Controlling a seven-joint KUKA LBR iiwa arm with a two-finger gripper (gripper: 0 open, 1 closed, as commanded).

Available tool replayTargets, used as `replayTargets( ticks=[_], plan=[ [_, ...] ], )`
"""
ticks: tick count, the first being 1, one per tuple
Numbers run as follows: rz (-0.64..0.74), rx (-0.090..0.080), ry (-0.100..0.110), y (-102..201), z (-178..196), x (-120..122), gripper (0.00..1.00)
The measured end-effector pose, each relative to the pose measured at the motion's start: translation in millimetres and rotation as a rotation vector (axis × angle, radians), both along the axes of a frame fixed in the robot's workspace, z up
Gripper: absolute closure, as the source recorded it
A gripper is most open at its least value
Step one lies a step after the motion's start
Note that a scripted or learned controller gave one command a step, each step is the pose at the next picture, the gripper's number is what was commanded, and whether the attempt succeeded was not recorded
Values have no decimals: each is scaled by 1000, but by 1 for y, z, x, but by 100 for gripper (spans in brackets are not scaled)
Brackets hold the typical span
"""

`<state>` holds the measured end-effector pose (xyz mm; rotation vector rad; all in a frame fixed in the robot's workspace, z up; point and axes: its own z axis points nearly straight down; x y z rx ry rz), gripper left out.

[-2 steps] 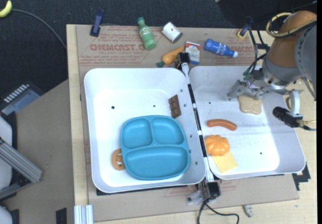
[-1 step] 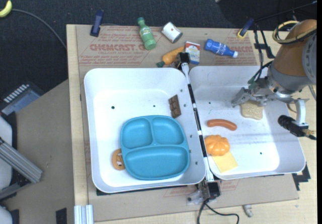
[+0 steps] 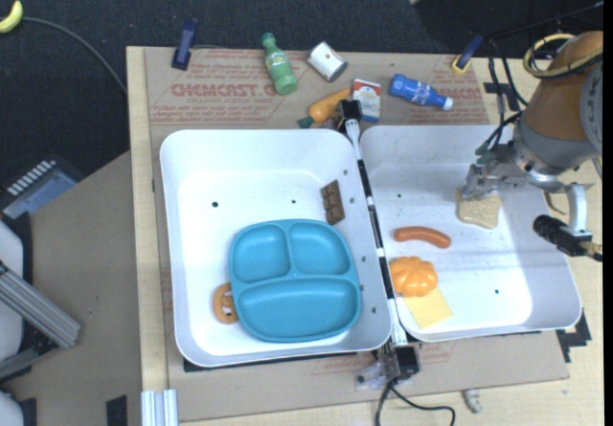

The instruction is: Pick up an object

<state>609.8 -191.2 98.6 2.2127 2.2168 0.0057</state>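
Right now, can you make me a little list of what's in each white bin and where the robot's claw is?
left bin: blue divided plastic plate, brown chocolate bar, small brown pretzel
right bin: orange sausage, orange pepper-like toy, yellow cheese slice, tan bread slice
gripper: down over the bread slice
holding: cannot tell

"CHEMCAST" on the brown board (image 3: 218, 89)
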Motion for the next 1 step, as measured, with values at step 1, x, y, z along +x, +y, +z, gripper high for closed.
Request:
replayTargets(
  ticks=[1],
  plan=[
    [-2,0,-2,4,-9,-54,100]
  ],
)
